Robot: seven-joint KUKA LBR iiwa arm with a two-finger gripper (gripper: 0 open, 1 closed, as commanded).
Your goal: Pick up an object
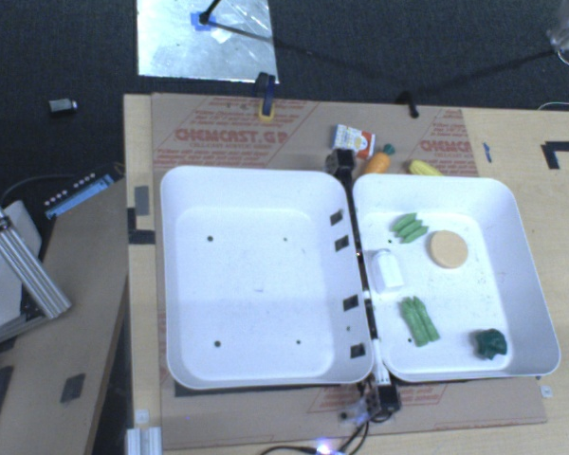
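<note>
Nearest, the right white bin (526,282) holds 5 things: a dark green lump (490,343) at its front corner, 2 green pod bundles (419,320) (410,227), a tan round disc (449,249) and a small white block (389,271). Beside it sits the left white bin (256,273).

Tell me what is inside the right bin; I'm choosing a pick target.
The right bin holds two green pods, a tan disc, a white block and a dark green lump. Nothing covers them.
</note>
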